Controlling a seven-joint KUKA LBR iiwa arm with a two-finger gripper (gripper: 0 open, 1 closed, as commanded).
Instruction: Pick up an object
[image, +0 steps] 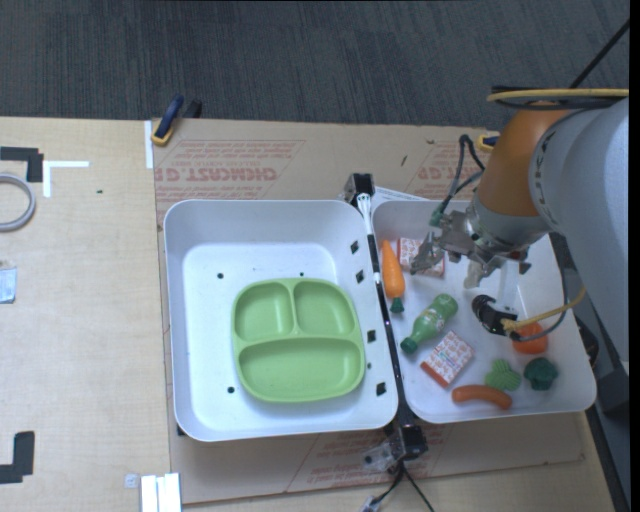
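Note:
My gripper (456, 262) hangs over the back of the right bin (570, 395), open, with nothing between its fingers. Its left finger is close to a small red and white box (408, 250). An orange carrot (392, 270) lies along the bin's left wall. Nearer the front are a green bottle (430, 321), a red patterned box (447, 358), a sausage (481, 397), a light green piece (503, 376), a dark green piece (541, 373) and an orange piece (531, 342).
The left bin (190, 300) holds a green divided plate (298, 340). The two bins meet at a divider wall (378, 310). The arm's grey body (590, 190) covers the right bin's back right corner. Cardboard (240, 165) lies under both bins.

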